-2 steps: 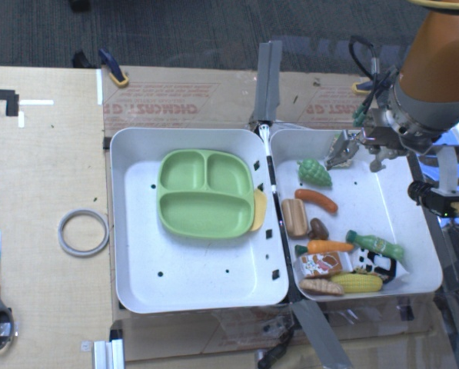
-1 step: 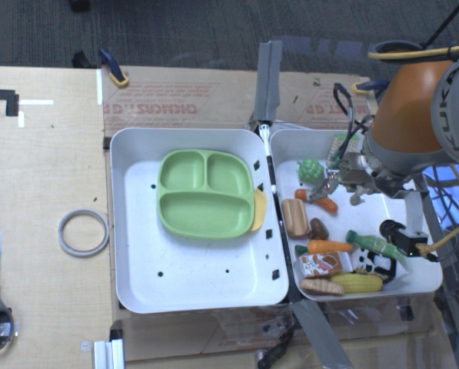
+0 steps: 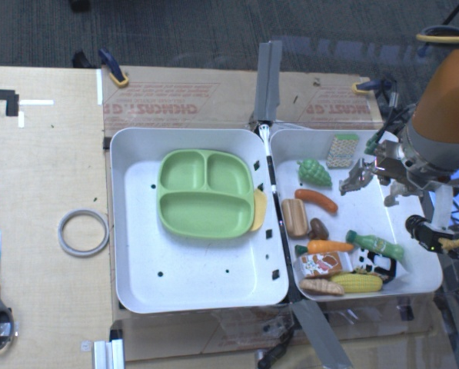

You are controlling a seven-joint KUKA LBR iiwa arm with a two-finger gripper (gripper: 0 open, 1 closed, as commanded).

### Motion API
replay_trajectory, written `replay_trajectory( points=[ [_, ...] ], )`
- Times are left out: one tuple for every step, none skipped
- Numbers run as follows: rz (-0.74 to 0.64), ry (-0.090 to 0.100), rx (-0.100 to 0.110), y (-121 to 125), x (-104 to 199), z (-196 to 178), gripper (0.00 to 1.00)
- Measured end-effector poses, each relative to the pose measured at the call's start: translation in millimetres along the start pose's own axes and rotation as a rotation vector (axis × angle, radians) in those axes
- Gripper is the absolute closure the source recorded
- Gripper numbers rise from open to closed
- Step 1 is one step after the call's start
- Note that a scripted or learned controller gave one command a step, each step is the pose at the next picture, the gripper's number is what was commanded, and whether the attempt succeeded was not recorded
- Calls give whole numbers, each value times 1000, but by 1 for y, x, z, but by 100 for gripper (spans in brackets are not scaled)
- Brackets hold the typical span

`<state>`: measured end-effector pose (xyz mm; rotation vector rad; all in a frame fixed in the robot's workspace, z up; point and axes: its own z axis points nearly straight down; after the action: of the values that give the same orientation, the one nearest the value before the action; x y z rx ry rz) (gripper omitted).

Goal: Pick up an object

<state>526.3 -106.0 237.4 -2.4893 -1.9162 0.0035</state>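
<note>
We see the arm (image 3: 443, 110) entering from the right, its orange band uppermost and the wrist angled down and leftward. The gripper (image 3: 375, 181) hangs with its fingers spread apart, gripping nothing.

Red print on the cardboard sheet (image 3: 167, 102) behind the bins is upside down and unreadable

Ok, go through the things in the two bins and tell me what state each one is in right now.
Green divided plate: flat in the left bin, right side up.
Green bottle: lying on its side in the right bin.
Corn cob: lying flat against the near wall.
Carrot: lying flat.
Gripper: above the right bin, holding nothing.
</note>
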Motion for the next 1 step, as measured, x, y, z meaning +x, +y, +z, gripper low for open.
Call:
replay_trajectory(
  points=[
    [-36,0,3,52,25,88,0]
  ],
)
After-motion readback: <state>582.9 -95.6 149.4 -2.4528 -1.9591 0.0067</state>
